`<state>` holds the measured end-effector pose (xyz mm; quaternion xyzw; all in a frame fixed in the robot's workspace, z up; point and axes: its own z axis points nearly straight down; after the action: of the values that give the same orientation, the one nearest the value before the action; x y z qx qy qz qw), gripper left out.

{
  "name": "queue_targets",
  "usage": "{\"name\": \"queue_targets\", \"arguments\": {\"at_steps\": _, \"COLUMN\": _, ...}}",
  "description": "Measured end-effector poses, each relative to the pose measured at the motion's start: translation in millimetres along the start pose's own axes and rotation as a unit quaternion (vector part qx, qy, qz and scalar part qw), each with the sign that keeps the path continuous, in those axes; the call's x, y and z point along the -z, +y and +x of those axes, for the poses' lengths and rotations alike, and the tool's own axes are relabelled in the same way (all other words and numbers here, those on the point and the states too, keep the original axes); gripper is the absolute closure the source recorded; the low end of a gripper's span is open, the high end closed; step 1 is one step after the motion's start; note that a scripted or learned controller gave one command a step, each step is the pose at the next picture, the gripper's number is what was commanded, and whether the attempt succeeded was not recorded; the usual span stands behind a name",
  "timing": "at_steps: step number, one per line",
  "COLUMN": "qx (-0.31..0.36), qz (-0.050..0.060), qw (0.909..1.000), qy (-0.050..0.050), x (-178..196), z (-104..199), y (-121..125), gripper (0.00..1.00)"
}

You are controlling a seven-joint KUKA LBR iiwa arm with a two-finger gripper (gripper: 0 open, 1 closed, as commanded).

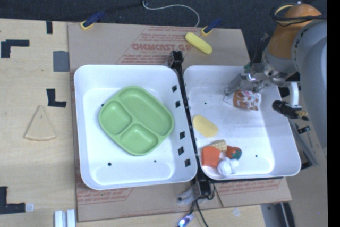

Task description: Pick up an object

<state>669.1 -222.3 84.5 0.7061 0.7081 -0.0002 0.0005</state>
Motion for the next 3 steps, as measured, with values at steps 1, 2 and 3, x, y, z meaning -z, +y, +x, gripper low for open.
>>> {"name": "queue_targets", "arguments": {"at_steps": 1, "qx": 0.001, "qz": 0.0, "qw": 1.0, "qy": -0.001, "x": 10, "z": 1, "y": 0, "gripper": 1.0}}
{"name": "queue_targets", "arguments": {"at_steps": 2, "qx": 0.0, "qz": 0.001, "qw": 1.0, "qy": 0.0, "x": -1, "z": 43, "y": -1, "gripper": 1.0}}
{"name": "queue_targets", "arguments": {"at_steps": 3, "qx": 0.0, "qz": 0.0, "qw": 1.0, "qy": 0.0, "x": 0, "z": 1, "y": 0, "gripper": 1.0}}
